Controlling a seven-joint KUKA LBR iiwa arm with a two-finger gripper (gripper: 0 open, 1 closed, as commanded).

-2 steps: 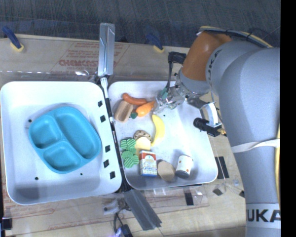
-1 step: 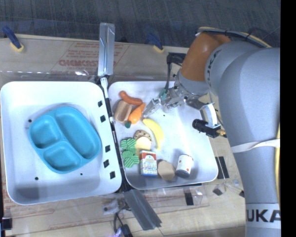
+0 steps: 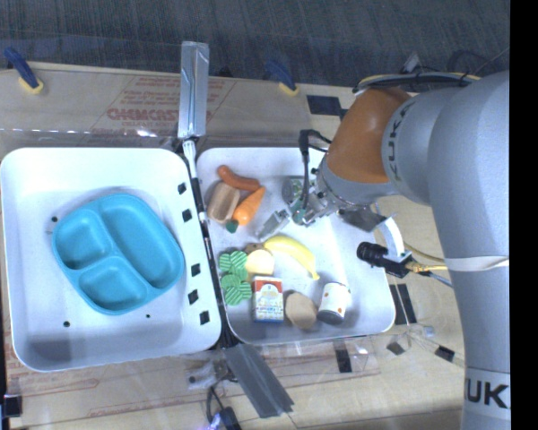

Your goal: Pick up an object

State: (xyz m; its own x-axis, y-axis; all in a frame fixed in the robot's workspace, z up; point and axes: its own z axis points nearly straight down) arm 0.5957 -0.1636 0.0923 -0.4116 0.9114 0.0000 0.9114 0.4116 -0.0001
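Hovering over right bin (image 3: 369, 305): end effector (image 3: 296, 211), grip state unclear; one banana (image 3: 293, 253), one carrot (image 3: 247, 206).

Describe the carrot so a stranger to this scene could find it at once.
Look in the right white bin, at its upper left part. The carrot lies slanted there between a brown bread roll and the gripper. It alone is bright orange, tapering to a green tip.
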